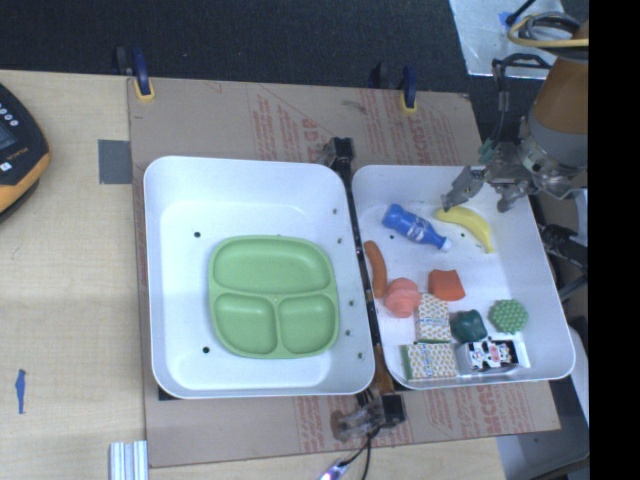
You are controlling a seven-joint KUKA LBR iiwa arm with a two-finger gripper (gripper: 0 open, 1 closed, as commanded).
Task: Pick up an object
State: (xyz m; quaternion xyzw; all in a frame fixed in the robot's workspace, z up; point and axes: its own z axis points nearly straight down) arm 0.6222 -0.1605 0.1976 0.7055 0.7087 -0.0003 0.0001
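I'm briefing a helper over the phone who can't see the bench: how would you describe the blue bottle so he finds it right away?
Look in the right-hand white bin, the one crowded with small toys, not the one holding the green plate. Near its far end, the blue bottle lies on its side just left of the yellow banana. It is the only blue thing there.

A robotics lab bench set up for pick-and-place trials.

A cardboard sheet (pixel 300 118) is clamped to a light wooden bench (pixel 70 298) with blue clamps (pixel 143 76), and two white bins (pixel 165 268) sit on it side by side. One bin holds a green divided plate (pixel 272 296); the other holds small toy items such as a banana (pixel 472 225) and a blue bottle (pixel 412 225). A grey and orange robot arm (pixel 560 108) reaches in, cables (pixel 545 30) lie behind it, and a yellow-edged control pendant (pixel 15 158) rests at the bench's far left.
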